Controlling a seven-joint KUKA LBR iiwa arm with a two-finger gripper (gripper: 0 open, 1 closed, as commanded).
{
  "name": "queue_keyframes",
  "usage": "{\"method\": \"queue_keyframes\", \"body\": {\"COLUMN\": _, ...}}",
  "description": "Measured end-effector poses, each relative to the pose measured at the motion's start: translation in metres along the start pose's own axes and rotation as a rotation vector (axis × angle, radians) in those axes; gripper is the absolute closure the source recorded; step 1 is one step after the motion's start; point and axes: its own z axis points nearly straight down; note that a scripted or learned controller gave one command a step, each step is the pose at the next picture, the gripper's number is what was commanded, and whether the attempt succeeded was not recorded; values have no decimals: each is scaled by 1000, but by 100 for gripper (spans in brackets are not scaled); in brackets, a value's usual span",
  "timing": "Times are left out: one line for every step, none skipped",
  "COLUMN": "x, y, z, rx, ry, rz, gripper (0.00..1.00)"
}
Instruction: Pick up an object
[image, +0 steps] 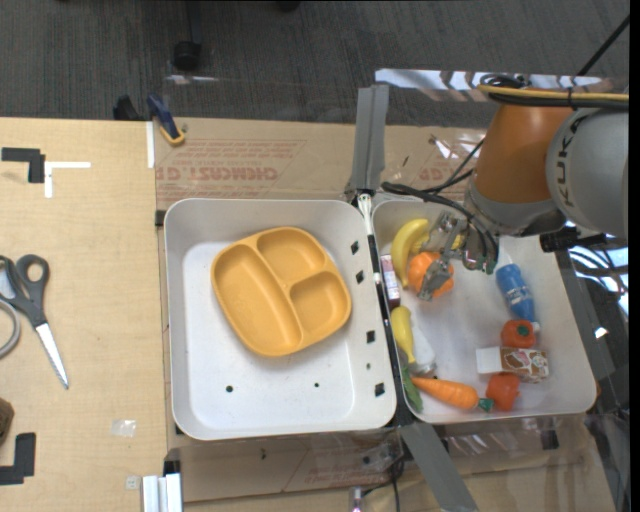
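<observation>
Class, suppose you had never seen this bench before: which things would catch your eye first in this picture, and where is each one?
Most likely the big yellow divided plate, lying alone in the left bin. Next, the grey arm with its orange band reaching in from the right, its gripper down at an orange toy beside a banana in the right bin. That bin is crowded with bright toy food, including a carrot near its front edge.

Two bins (180, 330), one plate (281, 290), two bananas (407, 243), one carrot (446, 392).

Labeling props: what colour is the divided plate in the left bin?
Yellow-orange, plain; the divided plate shows clearly in the camera view.
</observation>
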Motion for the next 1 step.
{"method": "queue_keyframes", "body": {"x": 42, "y": 67, "z": -138, "rx": -2, "ry": -12, "rz": -123, "gripper": 100}}
